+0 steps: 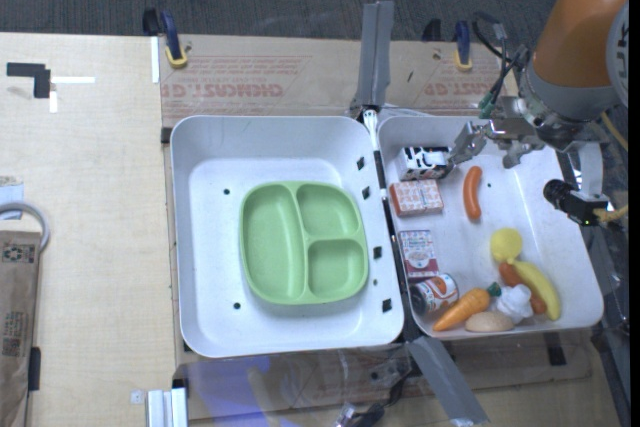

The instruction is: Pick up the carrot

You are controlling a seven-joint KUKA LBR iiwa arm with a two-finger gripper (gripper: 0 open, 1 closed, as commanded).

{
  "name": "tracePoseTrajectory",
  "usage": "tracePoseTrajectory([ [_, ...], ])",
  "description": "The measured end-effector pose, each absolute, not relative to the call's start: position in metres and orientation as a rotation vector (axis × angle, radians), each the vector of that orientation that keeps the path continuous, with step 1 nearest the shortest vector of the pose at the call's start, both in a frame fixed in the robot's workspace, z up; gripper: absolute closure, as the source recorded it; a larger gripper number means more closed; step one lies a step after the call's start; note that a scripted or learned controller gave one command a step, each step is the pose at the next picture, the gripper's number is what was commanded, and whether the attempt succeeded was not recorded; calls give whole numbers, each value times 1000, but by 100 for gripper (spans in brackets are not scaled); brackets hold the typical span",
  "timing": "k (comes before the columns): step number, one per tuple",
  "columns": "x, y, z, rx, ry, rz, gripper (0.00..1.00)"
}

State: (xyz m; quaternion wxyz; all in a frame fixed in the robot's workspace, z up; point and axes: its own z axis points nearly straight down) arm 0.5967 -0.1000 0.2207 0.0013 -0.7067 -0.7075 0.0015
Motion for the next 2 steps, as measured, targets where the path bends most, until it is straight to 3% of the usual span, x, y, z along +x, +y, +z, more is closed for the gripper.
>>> tracePoseTrajectory([
  [1, 525, -82, 190, -2409, -2011, 6, 0],
  [2, 544, -37, 190, -2449, -1965, 5, 0],
])
